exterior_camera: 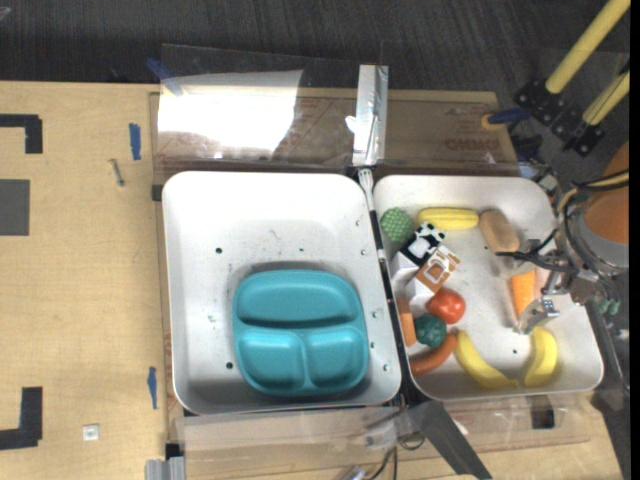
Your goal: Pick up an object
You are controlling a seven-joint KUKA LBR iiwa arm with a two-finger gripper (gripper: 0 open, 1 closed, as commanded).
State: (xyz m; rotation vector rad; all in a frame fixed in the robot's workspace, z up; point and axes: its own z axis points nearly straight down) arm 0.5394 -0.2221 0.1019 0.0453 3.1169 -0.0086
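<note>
The right bin [500,193] holds several toy foods. A small yellow banana [447,218] and a tan bread piece [498,231] lie at the back, with a green ball [395,222] by the divider. A black-and-white cube [427,238] and an orange-and-white block [438,267] sit mid-left. A red tomato [447,306], a green pepper [431,331] and a red chili [430,359] lie near the front left. A large curved banana [500,366] rests at the front. My gripper [545,306] hangs low at the bin's right side, right beside an orange wedge [523,290].
The left bin [200,228] bears a teal divided plate [298,331] in its front half. A clear plastic sheet [230,118] lies behind the bins. Yellow bars [590,33] stand at the back right. The arm's orange band [610,223] overhangs the right bin's edge.
</note>
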